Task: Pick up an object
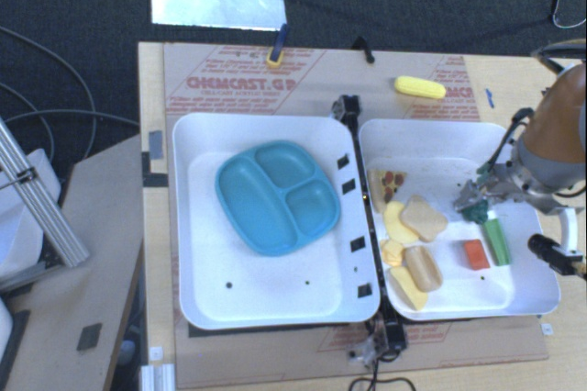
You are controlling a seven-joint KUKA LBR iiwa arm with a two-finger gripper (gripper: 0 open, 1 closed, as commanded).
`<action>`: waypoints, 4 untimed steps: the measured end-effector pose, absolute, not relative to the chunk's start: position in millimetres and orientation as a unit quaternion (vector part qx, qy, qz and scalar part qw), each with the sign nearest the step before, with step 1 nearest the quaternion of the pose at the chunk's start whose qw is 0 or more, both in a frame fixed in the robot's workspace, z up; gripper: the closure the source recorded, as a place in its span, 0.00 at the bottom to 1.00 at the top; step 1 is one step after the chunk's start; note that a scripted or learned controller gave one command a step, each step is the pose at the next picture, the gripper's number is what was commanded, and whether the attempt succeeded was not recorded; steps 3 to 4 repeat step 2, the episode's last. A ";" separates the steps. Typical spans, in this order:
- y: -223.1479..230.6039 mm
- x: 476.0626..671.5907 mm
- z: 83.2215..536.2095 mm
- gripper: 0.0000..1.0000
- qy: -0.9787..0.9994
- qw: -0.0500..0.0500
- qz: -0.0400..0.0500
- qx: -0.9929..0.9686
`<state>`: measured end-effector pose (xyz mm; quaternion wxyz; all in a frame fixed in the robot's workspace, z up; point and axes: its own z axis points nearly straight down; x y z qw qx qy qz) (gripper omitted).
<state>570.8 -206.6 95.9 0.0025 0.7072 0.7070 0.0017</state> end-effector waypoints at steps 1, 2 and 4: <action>-122.5 577.3 86.2 1.00 0.711 -0.001 0.002 0.703; -48.1 611.2 191.6 1.00 0.712 0.004 0.006 0.702; -48.1 611.2 191.6 1.00 0.712 0.004 0.006 0.702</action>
